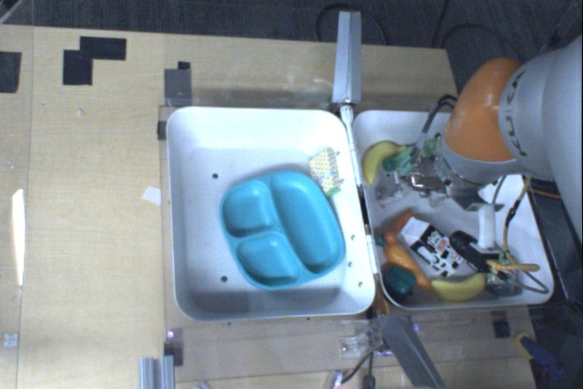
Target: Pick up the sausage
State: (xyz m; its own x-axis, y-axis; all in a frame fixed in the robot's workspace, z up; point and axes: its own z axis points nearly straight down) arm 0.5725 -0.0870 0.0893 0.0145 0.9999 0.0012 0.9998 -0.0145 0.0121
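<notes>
An orange-brown, sausage-like piece (pixel 393 243) lies in the right bin (pixel 537 280), near its left wall and partly tucked under a black-and-white box (pixel 430 249). My gripper (pixel 404 179) hangs low over the upper left of that bin, just above and behind the piece and next to a yellow-green fruit (pixel 378 159). Nothing shows between its tips. The grey arm with its orange band covers the bin's upper right.
A banana (pixel 457 287) and a dark teal ball (pixel 399 281) lie at the right bin's front. The left bin (pixel 196 196) holds a blue divided plate (pixel 282 228) and a small yellow-patterned item (pixel 325 168) by its right wall.
</notes>
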